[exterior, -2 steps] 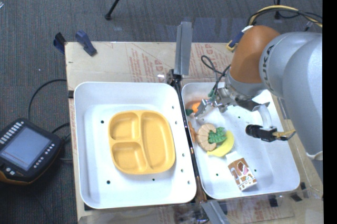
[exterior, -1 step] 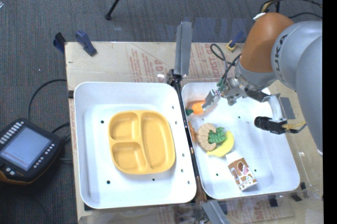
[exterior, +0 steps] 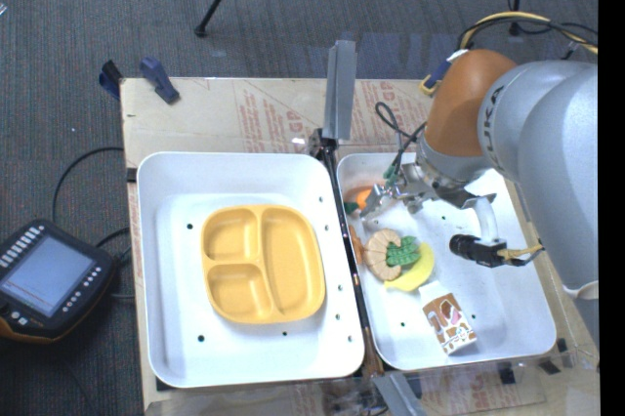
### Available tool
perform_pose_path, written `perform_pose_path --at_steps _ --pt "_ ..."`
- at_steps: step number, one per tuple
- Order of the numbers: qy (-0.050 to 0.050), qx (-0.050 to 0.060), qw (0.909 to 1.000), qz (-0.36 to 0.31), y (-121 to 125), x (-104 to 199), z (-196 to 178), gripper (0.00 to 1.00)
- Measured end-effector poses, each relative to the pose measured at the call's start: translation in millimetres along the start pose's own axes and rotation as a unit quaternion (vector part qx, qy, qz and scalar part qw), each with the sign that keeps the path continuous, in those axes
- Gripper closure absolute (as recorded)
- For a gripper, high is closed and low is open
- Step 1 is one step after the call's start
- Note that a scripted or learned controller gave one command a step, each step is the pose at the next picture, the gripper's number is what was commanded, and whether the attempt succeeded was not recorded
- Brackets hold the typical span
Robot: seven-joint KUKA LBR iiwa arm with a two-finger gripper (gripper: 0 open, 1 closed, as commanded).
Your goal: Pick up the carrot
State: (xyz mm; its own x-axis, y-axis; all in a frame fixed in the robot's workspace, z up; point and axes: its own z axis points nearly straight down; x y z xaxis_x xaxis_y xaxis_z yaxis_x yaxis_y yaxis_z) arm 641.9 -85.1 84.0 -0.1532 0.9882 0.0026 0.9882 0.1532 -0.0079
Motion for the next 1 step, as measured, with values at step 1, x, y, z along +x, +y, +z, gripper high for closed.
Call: perform_pose_path --at_steps 1 --pt "-0.001 -0.002 0.9998 -0.018 2.0 1.4 -3.1 0.00"
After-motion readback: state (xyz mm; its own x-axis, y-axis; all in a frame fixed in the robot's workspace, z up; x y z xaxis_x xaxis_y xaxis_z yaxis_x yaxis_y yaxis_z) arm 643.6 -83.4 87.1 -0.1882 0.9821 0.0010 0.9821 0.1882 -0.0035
